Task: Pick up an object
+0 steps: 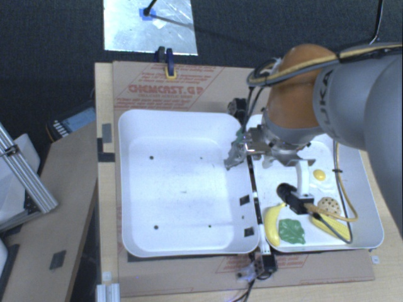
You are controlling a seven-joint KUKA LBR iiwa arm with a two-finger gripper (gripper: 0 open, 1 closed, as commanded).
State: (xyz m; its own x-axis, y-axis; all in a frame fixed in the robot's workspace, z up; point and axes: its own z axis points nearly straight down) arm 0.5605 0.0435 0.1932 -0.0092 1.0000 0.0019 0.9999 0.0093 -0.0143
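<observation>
Arm (352,99): enters from 3 o'clock, over right bin (368,197).
Hand (242,151): above divider between bins; opening cannot be told.
Objects: banana (274,226), green piece (291,231), cookie (328,205), at bin's 6 o'clock.
Left bin (182,187): white.

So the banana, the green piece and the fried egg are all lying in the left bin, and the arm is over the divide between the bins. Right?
Not quite: the camera view shows the banana, the green piece and the fried egg lying in the right bin, not the left bin. The arm is indeed over the divide between the bins.
</observation>
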